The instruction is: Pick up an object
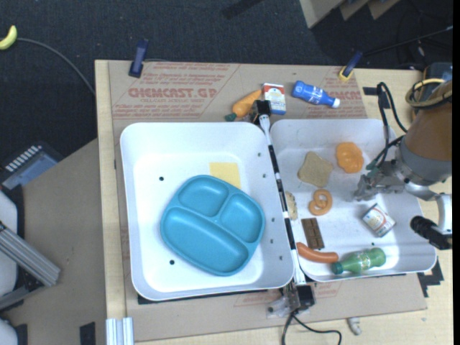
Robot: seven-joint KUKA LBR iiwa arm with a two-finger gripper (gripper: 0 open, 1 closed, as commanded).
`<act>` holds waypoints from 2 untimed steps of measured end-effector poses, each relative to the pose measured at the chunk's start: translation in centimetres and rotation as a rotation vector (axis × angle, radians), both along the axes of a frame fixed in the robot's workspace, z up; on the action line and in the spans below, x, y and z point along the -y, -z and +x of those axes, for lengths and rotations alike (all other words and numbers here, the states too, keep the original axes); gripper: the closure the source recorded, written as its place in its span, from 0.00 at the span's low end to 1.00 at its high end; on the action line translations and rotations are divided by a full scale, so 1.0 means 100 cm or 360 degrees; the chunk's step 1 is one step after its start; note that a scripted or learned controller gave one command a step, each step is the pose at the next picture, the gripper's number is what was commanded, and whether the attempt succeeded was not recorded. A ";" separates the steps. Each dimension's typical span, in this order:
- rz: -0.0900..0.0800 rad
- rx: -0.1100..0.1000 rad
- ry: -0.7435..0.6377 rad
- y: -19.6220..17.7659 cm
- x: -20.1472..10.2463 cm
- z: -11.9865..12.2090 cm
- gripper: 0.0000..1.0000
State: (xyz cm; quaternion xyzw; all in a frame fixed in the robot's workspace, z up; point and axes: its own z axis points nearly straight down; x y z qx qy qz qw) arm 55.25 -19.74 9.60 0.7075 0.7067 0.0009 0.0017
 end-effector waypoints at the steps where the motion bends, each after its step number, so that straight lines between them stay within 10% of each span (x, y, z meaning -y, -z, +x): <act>1: 0.0001 0.0000 -0.0004 -0.059 -0.015 0.081 1.00; 2: 0.0000 -0.0004 -0.0003 -0.058 -0.015 0.080 0.00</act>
